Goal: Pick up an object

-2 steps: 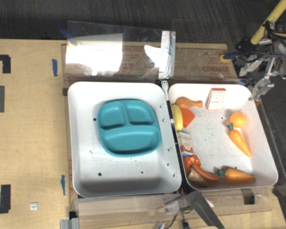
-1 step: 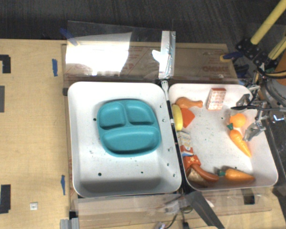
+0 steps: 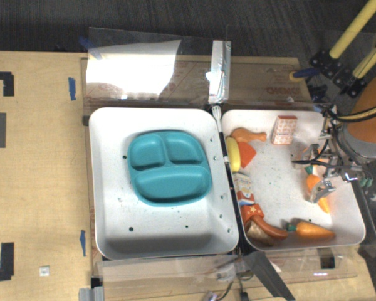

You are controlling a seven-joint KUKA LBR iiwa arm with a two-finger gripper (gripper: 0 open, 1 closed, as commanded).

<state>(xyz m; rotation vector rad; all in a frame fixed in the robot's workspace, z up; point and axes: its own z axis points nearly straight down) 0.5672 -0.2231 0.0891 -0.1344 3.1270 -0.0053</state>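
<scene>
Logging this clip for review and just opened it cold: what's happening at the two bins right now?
The arm reaches in from the right and its gripper is low in the right bin, right at a small orange piece. Whether it has that piece in a grip is not clear. Other toy foods lie around that bin: a carrot, a pink box and a yellow piece. The left bin holds a teal divided plate, untouched.
</scene>
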